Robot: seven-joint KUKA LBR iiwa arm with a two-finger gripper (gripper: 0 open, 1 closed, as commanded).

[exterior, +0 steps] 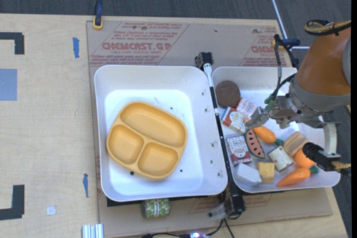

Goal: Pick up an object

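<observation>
Where toys crowd: gripper beside watermelon slice.

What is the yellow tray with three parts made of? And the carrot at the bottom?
The yellow tray looks like hard plastic: one even colour, smooth moulded walls, rounded corners, a soft sheen. The carrot is probably toy plastic too, being flat bright orange and smooth, though it is too small to be sure.

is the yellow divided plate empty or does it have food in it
Empty: all three compartments of the yellow divided plate show bare yellow. The toy food lies in the right bin.
</observation>
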